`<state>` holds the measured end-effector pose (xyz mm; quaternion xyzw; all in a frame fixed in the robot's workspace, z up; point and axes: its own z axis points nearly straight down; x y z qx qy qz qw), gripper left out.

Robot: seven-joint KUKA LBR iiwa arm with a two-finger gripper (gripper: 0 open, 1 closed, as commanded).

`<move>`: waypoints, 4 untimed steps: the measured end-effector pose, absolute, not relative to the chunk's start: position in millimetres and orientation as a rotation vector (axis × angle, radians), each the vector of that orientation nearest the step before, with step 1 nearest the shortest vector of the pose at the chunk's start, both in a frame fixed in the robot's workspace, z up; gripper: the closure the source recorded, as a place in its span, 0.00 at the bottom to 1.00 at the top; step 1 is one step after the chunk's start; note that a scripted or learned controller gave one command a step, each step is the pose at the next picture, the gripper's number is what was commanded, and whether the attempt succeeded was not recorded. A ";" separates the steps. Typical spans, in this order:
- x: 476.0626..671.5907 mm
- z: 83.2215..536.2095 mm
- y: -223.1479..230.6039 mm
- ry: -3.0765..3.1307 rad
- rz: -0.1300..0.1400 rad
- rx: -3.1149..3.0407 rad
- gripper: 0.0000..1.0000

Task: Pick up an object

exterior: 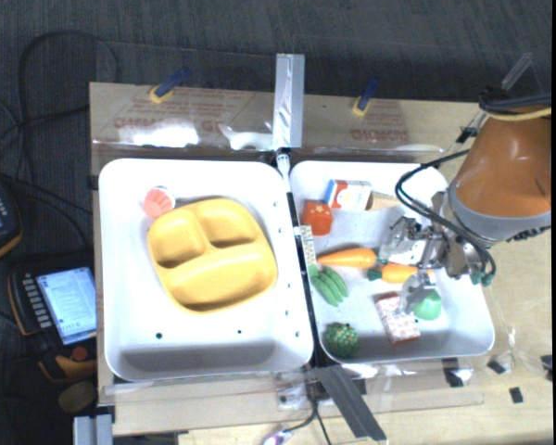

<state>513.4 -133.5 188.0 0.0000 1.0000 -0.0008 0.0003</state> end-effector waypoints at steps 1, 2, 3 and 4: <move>552.9 98.7 -133.6 3.133 -0.003 -0.197 0.00; 547.8 90.6 -96.0 3.117 -0.010 -0.267 0.00; 549.3 101.1 -95.8 3.113 -0.015 -0.268 1.00; 584.7 184.1 -76.4 3.130 -0.003 -0.236 1.00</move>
